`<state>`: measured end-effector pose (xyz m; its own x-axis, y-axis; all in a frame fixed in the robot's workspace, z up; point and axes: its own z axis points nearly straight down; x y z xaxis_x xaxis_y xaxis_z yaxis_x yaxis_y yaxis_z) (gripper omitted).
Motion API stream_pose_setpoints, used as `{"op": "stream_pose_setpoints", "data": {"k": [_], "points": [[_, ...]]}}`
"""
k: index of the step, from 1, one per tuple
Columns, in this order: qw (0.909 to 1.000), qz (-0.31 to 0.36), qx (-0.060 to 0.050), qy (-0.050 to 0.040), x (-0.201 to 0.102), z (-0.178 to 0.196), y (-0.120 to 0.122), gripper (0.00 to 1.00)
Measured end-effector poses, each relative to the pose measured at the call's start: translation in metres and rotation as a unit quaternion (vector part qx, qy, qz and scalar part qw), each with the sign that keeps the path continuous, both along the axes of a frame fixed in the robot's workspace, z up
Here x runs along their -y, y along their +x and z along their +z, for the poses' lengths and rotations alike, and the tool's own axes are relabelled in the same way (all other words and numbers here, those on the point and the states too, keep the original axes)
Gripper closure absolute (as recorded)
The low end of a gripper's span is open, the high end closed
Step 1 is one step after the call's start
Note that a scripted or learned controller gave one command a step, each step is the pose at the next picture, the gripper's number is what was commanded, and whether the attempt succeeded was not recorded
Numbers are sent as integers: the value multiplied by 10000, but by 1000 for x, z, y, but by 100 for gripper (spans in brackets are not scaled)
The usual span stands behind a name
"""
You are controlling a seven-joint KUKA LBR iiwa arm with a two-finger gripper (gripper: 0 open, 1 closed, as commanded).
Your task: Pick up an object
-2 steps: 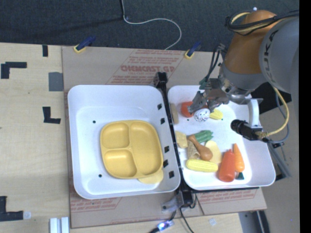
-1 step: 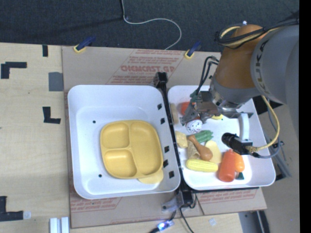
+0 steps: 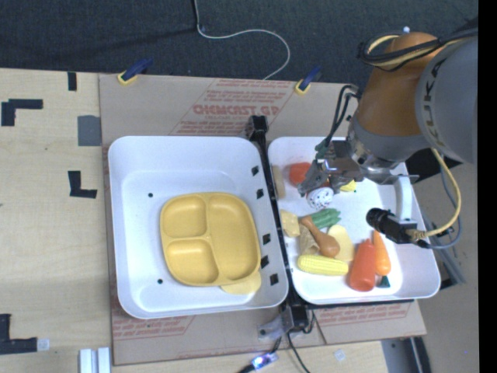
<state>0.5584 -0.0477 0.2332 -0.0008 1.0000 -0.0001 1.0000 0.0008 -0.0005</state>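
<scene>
Bench under even light, dark cloth behind.

A pale wood benchtop (image 3: 46, 231) carries black tape marks (image 3: 22, 110) along its left side. A brown cardboard sheet (image 3: 225, 107) with red print lies on it, held at its far edge by two blue and yellow clamps (image 3: 134, 71). Beyond the bench hangs a dark blue-black cloth (image 3: 93, 14), and a thin white cable (image 3: 248, 37) loops across it onto the cardboard.

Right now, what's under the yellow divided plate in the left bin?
A pale yellow piece pokes out beneath the yellow divided plate's near edge, on the left bin floor. The plate covers the rest.
</scene>
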Motion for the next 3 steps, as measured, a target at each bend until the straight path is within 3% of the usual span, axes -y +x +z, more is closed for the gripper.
{"op": "stream_pose_setpoints", "data": {"k": [1, 3], "points": [[10000, 1, -17, -5, 0, -20, 6, 100], [10000, 5, -4, 0, -8, -14, -4, 100]]}}
